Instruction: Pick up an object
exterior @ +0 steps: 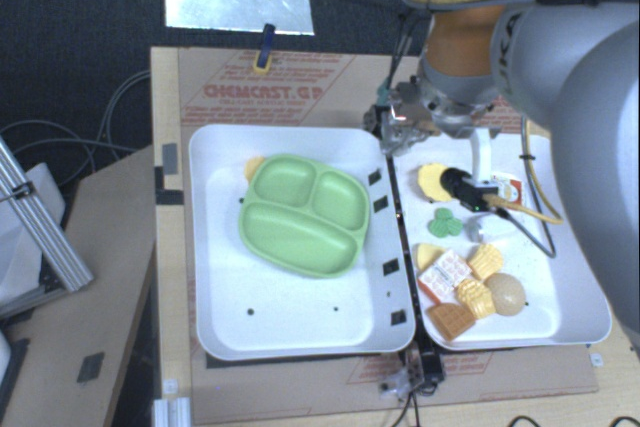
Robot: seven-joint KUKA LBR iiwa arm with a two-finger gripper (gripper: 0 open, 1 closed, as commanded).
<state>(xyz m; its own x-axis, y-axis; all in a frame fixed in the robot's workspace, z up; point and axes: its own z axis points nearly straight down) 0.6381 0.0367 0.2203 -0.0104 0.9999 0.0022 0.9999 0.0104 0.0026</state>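
The gripper (398, 127) hangs over the far end of the strip that divides the two white bins. From here I cannot tell whether it is spread or pressed together. The nearest toy food, a yellow round piece (432, 180), lies in the right bin (575, 315), just beside the gripper and towards me. A small green piece (447, 223) lies a little nearer still. A green divided plate (300, 215) sits in the left bin (215, 315).
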